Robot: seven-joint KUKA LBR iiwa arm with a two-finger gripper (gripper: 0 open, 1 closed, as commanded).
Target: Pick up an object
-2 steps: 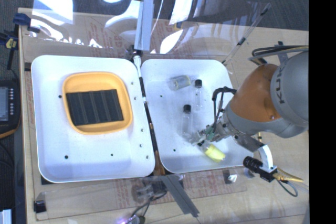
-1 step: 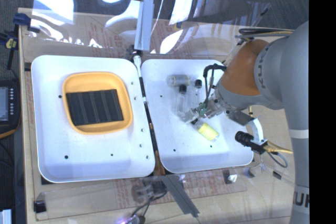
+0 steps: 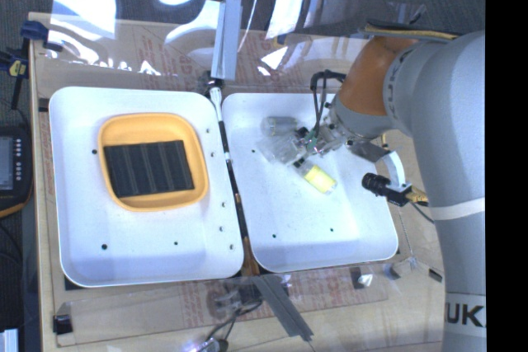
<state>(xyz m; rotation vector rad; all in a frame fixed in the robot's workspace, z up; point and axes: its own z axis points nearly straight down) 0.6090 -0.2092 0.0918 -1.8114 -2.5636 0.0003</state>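
**Camera view: jaws low in the right bin, yellow block just beside them**

Camera view, the single fixed look down at a slant, had the arm (image 3: 429,95) reaching in from the right, its orange band above the wrist, with the jaws (image 3: 309,143) low over the right bin (image 3: 330,239). Whether the jaws stood open or closed could not be told; glare and clutter hid them, and nothing could be seen held.

A yellow block (image 3: 318,178) lay on the bin floor just beside the jaws, below and slightly right of them in the picture. Its long axis ran on a diagonal, from upper left to lower right. A clear, crumpled piece (image 3: 279,136), perhaps a plastic bottle or wrap, lay to the left of the jaws, near or touching them; which could not be told. By my judgement the block was the plainer target, and a grasp would call for a short shift toward the near rim, with the jaws turned across the block's diagonal.

The left bin (image 3: 74,243) held a yellow tray (image 3: 148,126) with a dark ribbed insert (image 3: 153,167), well apart from the jaws.

On the arm's lower casing the letters "UK" (image 3: 462,314) could be read, cut off at the edge. Nothing else on the worktop (image 3: 190,305) was legible.
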